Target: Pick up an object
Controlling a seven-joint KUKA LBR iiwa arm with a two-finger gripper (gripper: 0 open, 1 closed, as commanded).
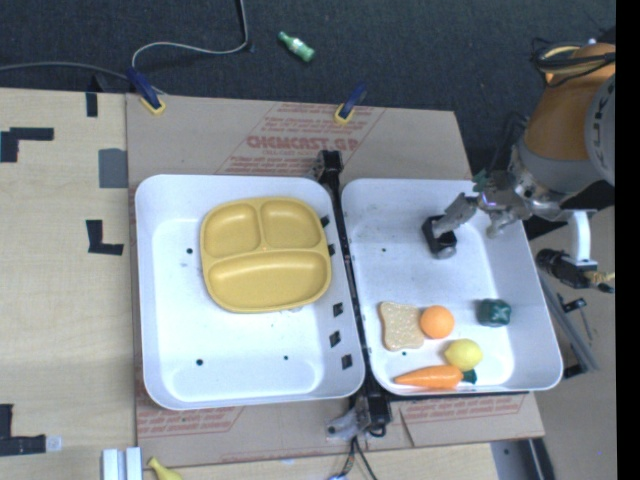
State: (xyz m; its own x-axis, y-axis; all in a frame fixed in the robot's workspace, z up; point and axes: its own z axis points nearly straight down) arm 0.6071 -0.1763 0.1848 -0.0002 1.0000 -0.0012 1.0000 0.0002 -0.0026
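Observation:
My gripper (440, 238) hangs low over the upper middle of the right bin (400, 260), above bare white floor, with nothing visibly in it. The pickable items lie along that bin's front: a slice of toast (400, 324), an orange ball (436, 321) touching its right side, a yellow lemon (462, 353), and a carrot (430, 376) by the front wall. A small dark green object (493, 312) sits alone near the right wall. All of these lie well in front of the gripper.
The left bin (240, 363) holds a yellow divided plate (266, 252) in its rear half. A black clip row (338, 268) runs between the bins. The arm (565, 133) enters from the right. A green item (296, 46) lies on the dark floor behind.

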